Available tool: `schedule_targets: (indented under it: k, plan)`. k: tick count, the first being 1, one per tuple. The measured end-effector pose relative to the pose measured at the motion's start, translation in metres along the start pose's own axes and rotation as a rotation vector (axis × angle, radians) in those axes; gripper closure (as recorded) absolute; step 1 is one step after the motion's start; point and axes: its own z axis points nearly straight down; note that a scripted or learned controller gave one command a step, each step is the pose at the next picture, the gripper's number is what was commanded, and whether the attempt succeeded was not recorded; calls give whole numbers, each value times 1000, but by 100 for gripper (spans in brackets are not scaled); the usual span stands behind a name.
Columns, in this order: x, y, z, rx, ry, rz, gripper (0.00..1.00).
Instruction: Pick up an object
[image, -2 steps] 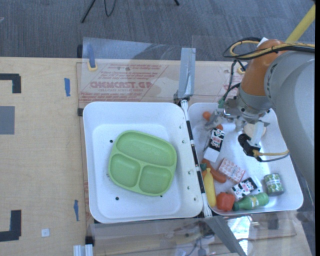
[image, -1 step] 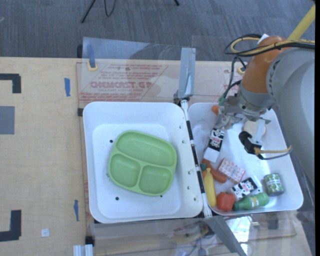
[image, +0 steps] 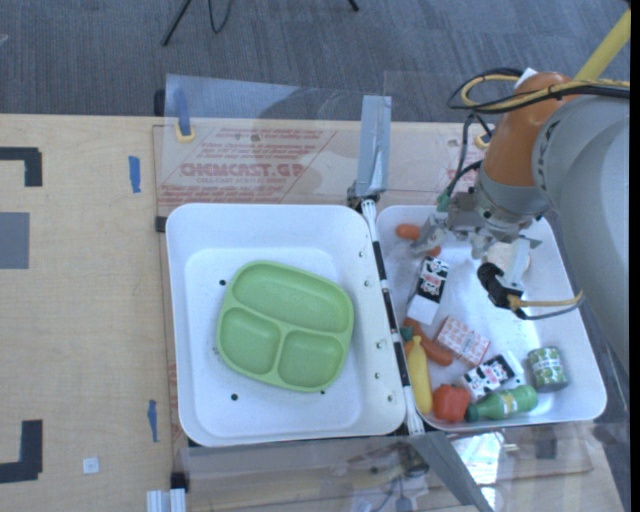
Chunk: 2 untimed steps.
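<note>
I see the tool (image: 478, 238) low over the far end of the right bin (image: 585, 345), near its back rim; I cannot tell how it is set. The objects crowd the near end: a yellow banana (image: 418, 376) against the left wall, a red piece (image: 451, 402), a green bottle (image: 505, 403) along the near rim, a green can (image: 546, 367). The left bin (image: 195, 300) holds a green divided plate (image: 285, 325) with open floor all around it.
</note>
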Motion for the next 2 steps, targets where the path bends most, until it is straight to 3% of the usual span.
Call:
schedule_targets:
  k: [1,2]
  plan:
    - [1,1,-11,-2,-3,-4,100]
    - [33,-1,-120,-2,1,36,100]
